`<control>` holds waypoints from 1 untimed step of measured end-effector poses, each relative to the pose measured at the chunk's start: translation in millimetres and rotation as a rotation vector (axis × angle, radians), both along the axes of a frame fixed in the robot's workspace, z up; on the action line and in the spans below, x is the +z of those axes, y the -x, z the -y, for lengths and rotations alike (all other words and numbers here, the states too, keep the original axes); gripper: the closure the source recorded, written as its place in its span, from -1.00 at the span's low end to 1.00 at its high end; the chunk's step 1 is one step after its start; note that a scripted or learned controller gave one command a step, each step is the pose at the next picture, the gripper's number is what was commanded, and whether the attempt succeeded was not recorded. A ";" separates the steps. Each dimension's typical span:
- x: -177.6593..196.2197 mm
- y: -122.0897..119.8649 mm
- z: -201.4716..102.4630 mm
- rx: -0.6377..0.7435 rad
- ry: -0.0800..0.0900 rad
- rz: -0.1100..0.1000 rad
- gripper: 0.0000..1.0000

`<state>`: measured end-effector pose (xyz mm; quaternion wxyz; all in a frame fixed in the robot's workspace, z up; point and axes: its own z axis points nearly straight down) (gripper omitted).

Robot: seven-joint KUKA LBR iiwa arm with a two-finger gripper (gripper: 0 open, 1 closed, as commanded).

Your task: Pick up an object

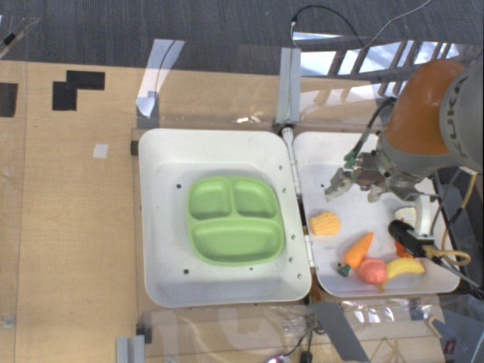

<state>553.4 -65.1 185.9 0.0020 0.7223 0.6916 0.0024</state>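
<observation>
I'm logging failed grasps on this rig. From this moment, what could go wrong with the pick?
1. The carrot, the pink fruit and the banana lie bunched together in the right bin, so a grasp there may nudge a neighbour or catch two.
2. The gripper hangs above bare bin floor, up from the corn; a straight descent would likely close on nothing.

Legible text: partial dark lettering, reads "UK", on the grey arm housing (470, 119) at the right edge, just right of the orange band (422, 108); the rest is cut off by the frame. Black block marks on the bench (76, 203) at upper left are shapes, not characters. Nothing else readable
</observation>
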 end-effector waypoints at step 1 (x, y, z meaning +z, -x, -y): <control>-75.9 45.1 37.1 -0.001 0.000 -0.004 -1.00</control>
